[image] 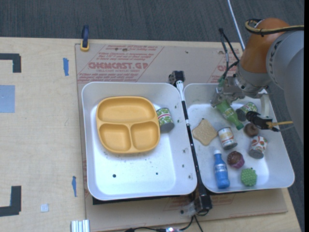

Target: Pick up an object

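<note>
My gripper [223,98] hangs over the far end of the right bin [285,170]. Just below it lies a green bottle [231,115], slanting toward the near right, its upper end touching or right under the gripper. Nearby in this bin lie a green-labelled can [247,108], a brown round thing [251,129], a tan slice of toast [204,132], a small white can [226,137], a blue bottle [221,170], a dark red ball [235,159], a green ball [249,177] and a white-and-red cup [258,147].
The left bin [140,178] holds a yellow divided plate [127,123] with a small green-labelled can [164,118] against its right side. The ridge between the bins [189,139] runs close to the toast. The arm comes in over the right bin's far right corner.
</note>
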Action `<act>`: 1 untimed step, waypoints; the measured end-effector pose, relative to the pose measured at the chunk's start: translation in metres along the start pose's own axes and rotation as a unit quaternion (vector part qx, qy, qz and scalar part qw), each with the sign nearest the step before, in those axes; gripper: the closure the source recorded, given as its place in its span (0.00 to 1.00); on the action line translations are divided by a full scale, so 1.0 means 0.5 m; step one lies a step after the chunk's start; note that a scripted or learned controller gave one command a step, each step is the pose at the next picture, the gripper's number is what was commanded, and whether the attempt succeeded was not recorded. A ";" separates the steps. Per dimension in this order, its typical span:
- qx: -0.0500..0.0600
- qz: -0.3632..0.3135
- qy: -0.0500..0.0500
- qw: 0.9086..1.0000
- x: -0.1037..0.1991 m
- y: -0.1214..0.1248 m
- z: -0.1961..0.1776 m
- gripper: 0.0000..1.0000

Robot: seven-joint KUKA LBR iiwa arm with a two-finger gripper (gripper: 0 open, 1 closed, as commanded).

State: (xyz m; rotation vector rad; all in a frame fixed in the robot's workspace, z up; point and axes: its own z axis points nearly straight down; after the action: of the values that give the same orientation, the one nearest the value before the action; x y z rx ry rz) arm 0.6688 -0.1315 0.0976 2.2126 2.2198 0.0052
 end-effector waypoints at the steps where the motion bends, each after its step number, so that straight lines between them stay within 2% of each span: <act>1: 0.004 0.001 0.002 1.000 0.132 -0.141 -0.178 1.00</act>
State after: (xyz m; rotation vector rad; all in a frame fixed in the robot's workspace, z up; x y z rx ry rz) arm 0.5972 -0.0654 0.1858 2.2198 2.2237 0.0018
